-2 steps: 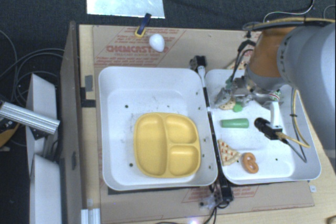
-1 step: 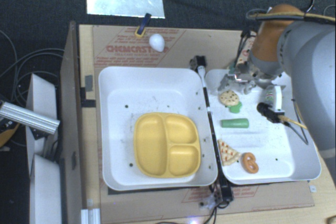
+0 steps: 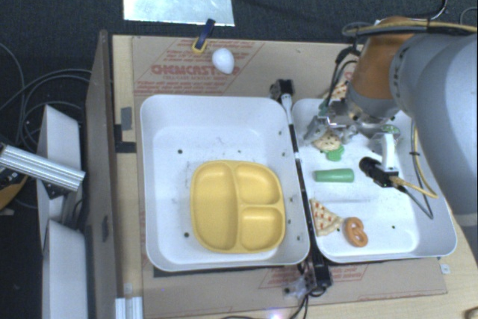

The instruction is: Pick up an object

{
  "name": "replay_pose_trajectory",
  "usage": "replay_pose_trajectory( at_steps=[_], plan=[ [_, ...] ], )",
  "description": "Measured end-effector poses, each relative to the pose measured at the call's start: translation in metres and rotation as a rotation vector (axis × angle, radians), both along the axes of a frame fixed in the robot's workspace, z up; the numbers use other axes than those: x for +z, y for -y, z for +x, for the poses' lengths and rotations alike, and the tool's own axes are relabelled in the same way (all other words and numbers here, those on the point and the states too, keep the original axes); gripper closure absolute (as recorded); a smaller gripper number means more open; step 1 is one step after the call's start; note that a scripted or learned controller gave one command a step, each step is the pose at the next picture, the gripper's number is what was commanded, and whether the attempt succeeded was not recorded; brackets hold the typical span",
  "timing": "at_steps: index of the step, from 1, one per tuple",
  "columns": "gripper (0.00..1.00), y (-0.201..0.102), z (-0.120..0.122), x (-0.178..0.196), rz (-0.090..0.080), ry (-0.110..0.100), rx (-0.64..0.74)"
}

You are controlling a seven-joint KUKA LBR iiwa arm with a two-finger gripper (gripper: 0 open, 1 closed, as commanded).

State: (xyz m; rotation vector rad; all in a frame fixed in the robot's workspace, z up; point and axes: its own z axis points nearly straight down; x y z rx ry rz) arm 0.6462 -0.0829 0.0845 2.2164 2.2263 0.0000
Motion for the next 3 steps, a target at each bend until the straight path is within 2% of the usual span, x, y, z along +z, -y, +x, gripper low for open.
replay_pose_trajectory(
  at_steps=[1, 2, 3],
  plan=[
    [0.0, 0.01, -0.043, 0.0, 0.0, -0.002, -0.005],
    [0.0, 0.015, -0.004, 0.001, -0.001, 0.005, 0.0],
    [0.0, 0.024, -0.024, 0.0, -0.001, 0.0, -0.004]
  ],
)
